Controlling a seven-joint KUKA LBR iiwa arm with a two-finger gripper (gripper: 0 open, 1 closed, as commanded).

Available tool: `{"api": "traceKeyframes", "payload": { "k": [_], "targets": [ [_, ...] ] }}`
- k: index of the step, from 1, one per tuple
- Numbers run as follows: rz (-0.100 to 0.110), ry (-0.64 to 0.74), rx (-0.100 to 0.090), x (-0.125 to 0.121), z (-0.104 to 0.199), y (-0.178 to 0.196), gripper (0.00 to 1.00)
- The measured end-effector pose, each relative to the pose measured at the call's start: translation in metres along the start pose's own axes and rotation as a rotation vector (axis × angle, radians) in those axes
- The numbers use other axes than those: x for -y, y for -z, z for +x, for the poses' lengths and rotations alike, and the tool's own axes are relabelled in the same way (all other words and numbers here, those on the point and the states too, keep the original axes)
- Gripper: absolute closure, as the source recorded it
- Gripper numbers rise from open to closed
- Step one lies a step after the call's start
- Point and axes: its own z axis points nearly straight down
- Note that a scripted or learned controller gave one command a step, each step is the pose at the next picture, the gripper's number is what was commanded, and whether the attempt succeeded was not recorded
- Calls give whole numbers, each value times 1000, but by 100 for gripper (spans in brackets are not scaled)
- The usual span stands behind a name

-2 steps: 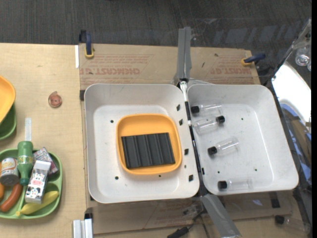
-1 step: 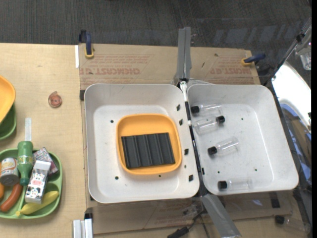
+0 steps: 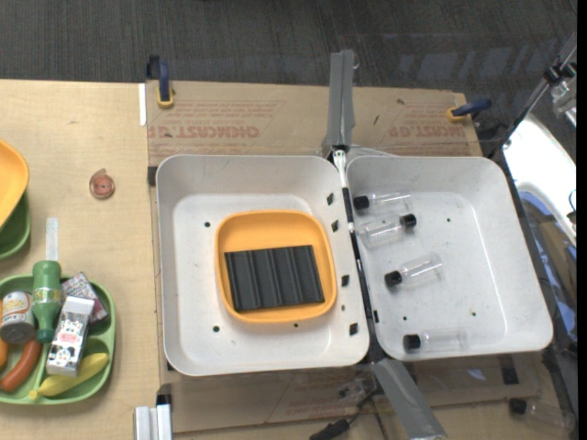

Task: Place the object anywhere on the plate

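Hand: nothing in the camera view lets one tell whether it is spread, pressed together or pinching anything.
Task's thing: four small clear plastic vials with black caps lie loose on the floor of the right-hand shallow white bin (image 3: 495, 273). One is near the divider at the top (image 3: 381, 202), one just below it (image 3: 385, 229), one near the middle (image 3: 415, 270) and one by the lower rim (image 3: 440, 340). All lie on their sides, apart from one another.
Plate: a rounded-square orange plastic plate (image 3: 275, 224) sits in the middle of the left-hand white bin (image 3: 183, 246).
On the plate: a dark grey ribbed rectangular slab (image 3: 275, 278) lies flat and covers most of the plate's well.
Step in hand: probably the start of a pick, if a vial is the object meant. None of the vials is on the plate.
Next move: calls for coming down over one vial and closing across its narrow body. It must then be carried over the divider and set on the slab or the orange rim.
Materials: the vials look smooth, round and likely to roll. The slab's grooves could steady one, and the bins look matt and hard.
Worktop: pale wood (image 3: 73, 136), with brown cardboard (image 3: 229, 122) under the bins.
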Motion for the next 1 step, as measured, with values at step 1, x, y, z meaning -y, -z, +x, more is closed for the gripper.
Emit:
{"api": "traceKeyframes", "payload": {
  "k": [1],
  "targets": [
    [0,0,0,0,0,0,0]
  ]
}}
